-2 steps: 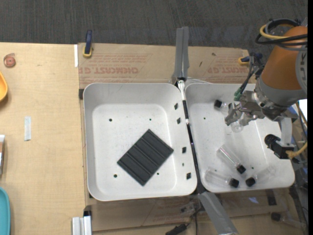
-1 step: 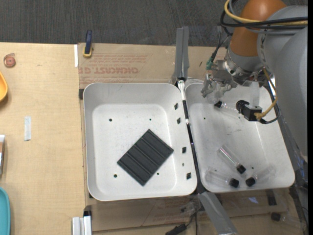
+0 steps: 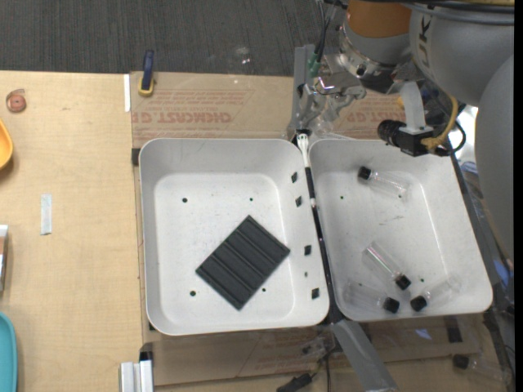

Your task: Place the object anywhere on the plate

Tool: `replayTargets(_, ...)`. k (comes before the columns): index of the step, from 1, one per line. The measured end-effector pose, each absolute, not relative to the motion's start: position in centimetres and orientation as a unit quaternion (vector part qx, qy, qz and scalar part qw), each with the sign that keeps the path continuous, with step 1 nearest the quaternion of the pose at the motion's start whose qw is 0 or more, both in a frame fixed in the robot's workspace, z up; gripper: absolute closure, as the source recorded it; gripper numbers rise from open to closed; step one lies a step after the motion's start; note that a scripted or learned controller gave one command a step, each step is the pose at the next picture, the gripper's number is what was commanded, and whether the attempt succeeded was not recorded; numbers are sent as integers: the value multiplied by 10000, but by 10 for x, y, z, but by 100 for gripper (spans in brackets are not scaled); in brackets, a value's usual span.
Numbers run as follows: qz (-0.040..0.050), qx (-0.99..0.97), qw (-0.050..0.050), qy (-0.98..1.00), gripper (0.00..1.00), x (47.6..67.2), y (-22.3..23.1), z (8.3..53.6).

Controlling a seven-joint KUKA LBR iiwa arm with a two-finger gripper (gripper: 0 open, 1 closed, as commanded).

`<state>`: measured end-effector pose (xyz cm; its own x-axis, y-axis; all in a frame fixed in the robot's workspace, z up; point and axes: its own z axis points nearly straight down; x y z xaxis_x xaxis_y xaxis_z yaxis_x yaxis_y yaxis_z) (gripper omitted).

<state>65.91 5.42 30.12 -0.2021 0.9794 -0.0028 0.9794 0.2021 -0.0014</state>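
Note:
A dark ribbed rectangular plate [image 3: 243,261] lies tilted on the floor of the left bin [image 3: 155,219]. The right bin [image 3: 458,219] holds several clear vials with black caps. One vial [image 3: 381,180] lies near its back. Another vial [image 3: 386,266] lies in the middle, and more capped vials [image 3: 406,303] sit by the front wall. My gripper [image 3: 316,104] hangs above the back rim where the two bins meet, far behind the plate. Glare and cables clutter the view around it.
Brown cardboard [image 3: 212,109] lies behind the bins, with a blue clamp [image 3: 147,70] at its left end. A wooden table [image 3: 65,219] spreads to the left. Black clips [image 3: 311,202] line the divider between the bins. The arm's grey body [image 3: 482,47] overhangs the right bin's back corner.

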Motion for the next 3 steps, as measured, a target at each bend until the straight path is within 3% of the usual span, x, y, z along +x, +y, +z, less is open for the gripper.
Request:
replayTargets(1,-19,6054,-4,7960,100,655,108,238)
replayTargets(2,-7,4439,9,8961,100,660,162,325)
replayTargets(3,-7,4438,10,8961,0,660,162,325)
